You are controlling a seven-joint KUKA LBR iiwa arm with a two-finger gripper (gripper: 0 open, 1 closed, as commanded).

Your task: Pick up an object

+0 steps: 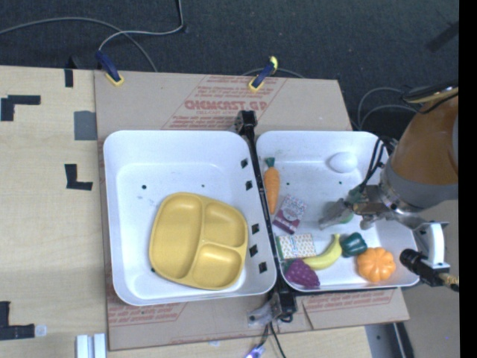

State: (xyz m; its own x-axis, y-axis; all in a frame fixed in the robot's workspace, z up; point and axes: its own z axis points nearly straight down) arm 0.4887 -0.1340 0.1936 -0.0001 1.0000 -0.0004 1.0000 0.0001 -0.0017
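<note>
The end effector (339,213) hangs in the right bin (313,142); its finger state cannot be determined, and it apparently grips nothing. The banana (326,254), the nearest candidate, lies just below it, long axis slanting toward the pumpkin (375,264).

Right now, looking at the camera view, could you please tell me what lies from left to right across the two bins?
Yellow divided plate → carrot → grapes → banana → tool → small pumpkin.
</note>
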